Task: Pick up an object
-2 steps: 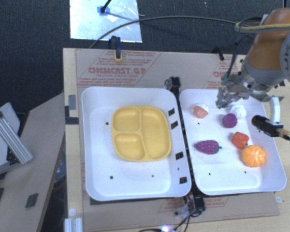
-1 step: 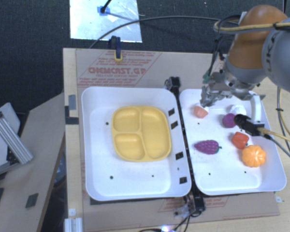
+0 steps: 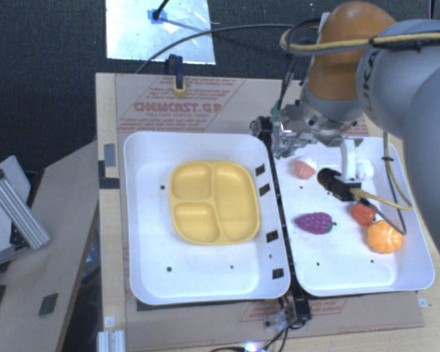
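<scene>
My gripper (image 3: 284, 144) hangs over the back left corner of the right bin (image 3: 411, 270), close to the wall between the two bins. A small salmon-pink piece (image 3: 303, 169) lies just to its right and slightly nearer the front. A purple bunch of grapes (image 3: 314, 222) rests in the middle of that bin. At the right side lie a small red piece (image 3: 362, 213) and an orange fruit (image 3: 383, 237). A small white thing (image 3: 364, 170) sits near the back, partly hidden by the arm. I see nothing held in the gripper.
The left bin (image 3: 143, 270) holds a yellow divided plate (image 3: 213, 201) in its middle. The grey arm with its orange band (image 3: 348, 42) covers the back right of the scene. A yellow cable (image 3: 381, 200) loops over the right bin.
</scene>
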### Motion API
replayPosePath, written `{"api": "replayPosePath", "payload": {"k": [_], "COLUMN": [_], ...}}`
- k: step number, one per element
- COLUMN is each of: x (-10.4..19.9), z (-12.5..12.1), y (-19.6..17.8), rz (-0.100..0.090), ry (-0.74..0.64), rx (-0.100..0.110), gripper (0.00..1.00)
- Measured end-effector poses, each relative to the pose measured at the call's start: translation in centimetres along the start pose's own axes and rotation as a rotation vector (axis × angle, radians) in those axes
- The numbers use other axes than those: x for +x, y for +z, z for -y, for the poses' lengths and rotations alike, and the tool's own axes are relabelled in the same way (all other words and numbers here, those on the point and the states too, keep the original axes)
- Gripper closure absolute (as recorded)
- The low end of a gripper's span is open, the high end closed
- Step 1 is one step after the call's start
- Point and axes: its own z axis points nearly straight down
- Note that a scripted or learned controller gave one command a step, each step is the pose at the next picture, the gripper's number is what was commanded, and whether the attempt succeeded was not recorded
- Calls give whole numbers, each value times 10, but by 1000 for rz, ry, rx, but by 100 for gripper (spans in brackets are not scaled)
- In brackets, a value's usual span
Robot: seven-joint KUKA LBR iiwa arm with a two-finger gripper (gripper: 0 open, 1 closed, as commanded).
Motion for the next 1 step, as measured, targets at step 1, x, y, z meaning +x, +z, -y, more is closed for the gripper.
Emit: {"api": "replayPosePath", "payload": {"k": [1], "x": [50], "z": [-14], "y": [-10], "rz": [0], "ry": [1], "rx": [-2], "gripper": [100]}}
